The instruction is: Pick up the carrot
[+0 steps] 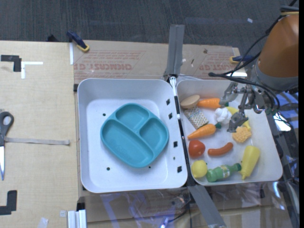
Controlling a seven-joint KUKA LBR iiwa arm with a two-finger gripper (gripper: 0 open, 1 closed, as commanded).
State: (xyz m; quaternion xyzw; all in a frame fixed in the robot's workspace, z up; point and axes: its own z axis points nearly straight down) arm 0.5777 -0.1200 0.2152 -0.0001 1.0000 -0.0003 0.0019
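An orange carrot (203, 131) with a small green stem end lies slantwise in the left half of the right bin (273, 141). A second, shorter orange carrot-like piece (209, 103) lies near the bin's back wall. My gripper (239, 115) hangs over the right bin, to the right of both orange pieces and just above a crinkly yellow piece (242, 135). A white garlic-like lump (221, 113) sits between the gripper and the carrot. I see nothing held in the gripper.
The right bin also holds a tan bun (189, 100), a grey grater-like piece (194, 116), a tomato (196, 148), a sausage (220, 149), a lemon (199, 168), a green bottle (222, 172) and a yellow corn cob (250, 160). A blue divided plate (135, 134) lies in the left bin (90, 175).
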